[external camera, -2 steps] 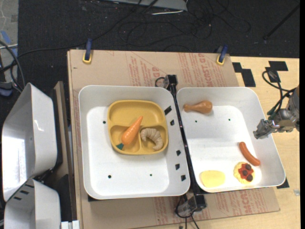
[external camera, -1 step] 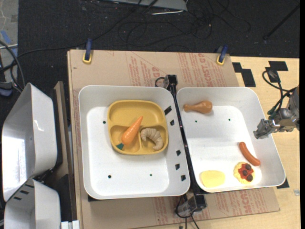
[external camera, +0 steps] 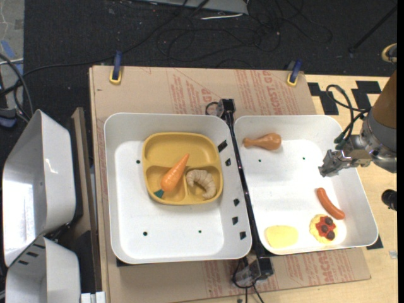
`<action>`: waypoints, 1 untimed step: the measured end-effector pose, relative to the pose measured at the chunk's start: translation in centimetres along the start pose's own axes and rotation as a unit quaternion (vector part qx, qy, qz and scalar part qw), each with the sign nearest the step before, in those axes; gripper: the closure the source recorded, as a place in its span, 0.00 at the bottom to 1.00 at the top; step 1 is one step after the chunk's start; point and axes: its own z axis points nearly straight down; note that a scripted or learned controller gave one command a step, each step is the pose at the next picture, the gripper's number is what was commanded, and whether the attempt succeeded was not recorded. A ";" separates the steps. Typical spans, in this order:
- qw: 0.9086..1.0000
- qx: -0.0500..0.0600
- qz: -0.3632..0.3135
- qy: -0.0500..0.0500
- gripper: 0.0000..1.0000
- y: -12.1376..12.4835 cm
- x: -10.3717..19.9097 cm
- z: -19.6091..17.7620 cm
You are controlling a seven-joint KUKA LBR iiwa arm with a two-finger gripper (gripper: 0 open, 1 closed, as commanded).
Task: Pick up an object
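My gripper (external camera: 331, 165) hangs over the right edge of the right bin (external camera: 297, 126), its dark fingers pointing left. Nothing shows between them. Just below it lies a red sausage (external camera: 330, 203). A brown chicken drumstick (external camera: 264, 142) rests at the bin's upper left. Near the front edge sit a pale yellow flat piece (external camera: 281, 236) and a small yellow pizza slice with red toppings (external camera: 326, 228). In the left bin (external camera: 126, 232) a yellow divided plate (external camera: 158, 145) holds an orange carrot (external camera: 175, 173) and a beige shrimp (external camera: 202, 181).
The bins stand side by side on a cardboard sheet (external camera: 183, 84) held by two yellow clamps (external camera: 115, 74). Black clips run along the divider (external camera: 238, 182) between the bins. Cables lie on the dark floor behind, and white containers (external camera: 35, 175) stand at the left.
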 end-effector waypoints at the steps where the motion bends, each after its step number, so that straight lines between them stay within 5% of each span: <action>1: 1.000 0.000 -0.001 0.000 1.00 2.1 4.7 -0.7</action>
